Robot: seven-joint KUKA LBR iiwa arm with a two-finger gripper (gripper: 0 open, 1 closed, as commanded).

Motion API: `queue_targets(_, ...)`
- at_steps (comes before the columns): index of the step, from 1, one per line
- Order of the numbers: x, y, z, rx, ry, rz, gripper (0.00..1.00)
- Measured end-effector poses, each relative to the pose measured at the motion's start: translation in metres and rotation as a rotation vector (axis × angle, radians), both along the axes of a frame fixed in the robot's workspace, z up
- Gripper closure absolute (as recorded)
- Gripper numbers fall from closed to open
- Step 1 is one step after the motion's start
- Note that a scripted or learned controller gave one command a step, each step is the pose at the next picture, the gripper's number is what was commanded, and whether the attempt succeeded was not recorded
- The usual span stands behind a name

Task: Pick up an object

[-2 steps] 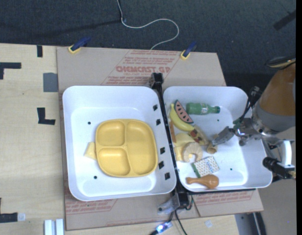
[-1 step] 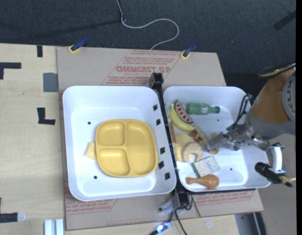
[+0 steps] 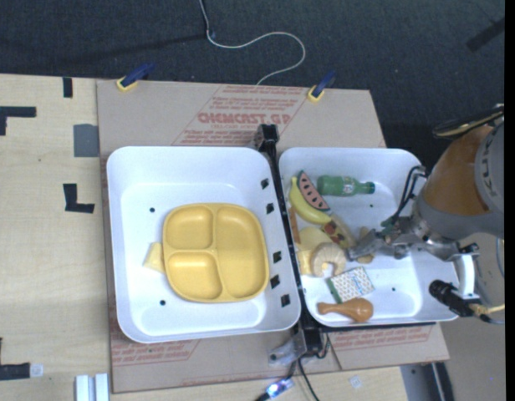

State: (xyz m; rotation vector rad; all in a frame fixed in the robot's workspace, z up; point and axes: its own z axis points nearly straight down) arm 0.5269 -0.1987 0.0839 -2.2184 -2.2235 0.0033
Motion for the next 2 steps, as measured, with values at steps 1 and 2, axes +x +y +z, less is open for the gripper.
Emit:
queue_targets(1,0.001,0.0,0.011,-0.001,-0.002,0.0,1.0)
queue_targets(2,-0.002,0.006,0.071,0.0,-0.005,-0.001,1.0)
